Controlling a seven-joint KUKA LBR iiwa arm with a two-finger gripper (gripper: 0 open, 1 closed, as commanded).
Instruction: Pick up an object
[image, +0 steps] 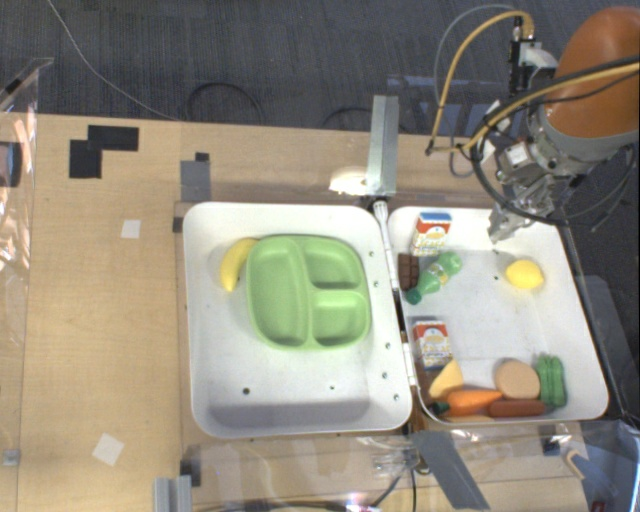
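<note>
In the camera view, the end effector (503, 226) is seen above the right bin (585, 330), near the lemon (525, 274); its grip state cannot be told. The approach step is judged underway; descent onto the lemon is called for next.

A light wooden bench (100, 330) with black tape patches (98, 148) stands on dark grey carpet (250, 50), where a thin cable (110, 75) trails.
</note>
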